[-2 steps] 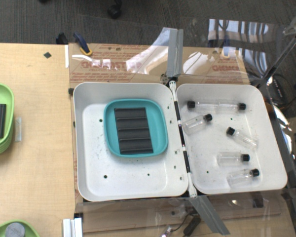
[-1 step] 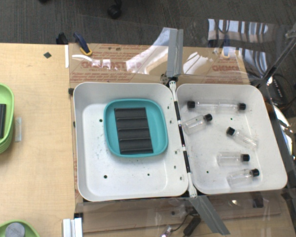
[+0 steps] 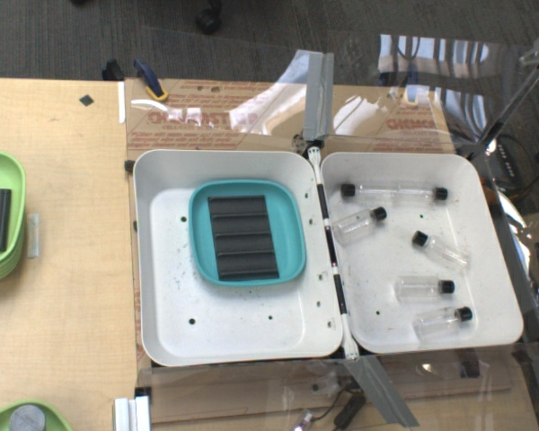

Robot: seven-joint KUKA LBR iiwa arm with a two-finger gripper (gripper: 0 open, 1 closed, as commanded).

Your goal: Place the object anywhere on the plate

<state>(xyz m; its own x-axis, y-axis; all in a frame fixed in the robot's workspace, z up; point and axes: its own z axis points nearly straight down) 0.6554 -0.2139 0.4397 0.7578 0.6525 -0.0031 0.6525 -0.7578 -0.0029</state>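
A teal plate point(image 3: 292, 241) with a dark ribbed insert sits in the left white bin point(image 3: 162, 268). Several clear vials with black caps lie scattered in the right white bin point(image 3: 485, 330): a long one point(image 3: 395, 189) at the top, a short one point(image 3: 359, 222) near the divider, one point(image 3: 436, 248) in the middle, and two more, one point(image 3: 425, 287) at lower centre and one point(image 3: 442, 321) near the front edge.
A stack of green plates point(image 3: 4, 218) stands at the bench's left edge. A metal divider post point(image 3: 316, 101) rises between the bins at the back. Cardboard and clear plastic sheeting point(image 3: 251, 110) lie behind the bins.
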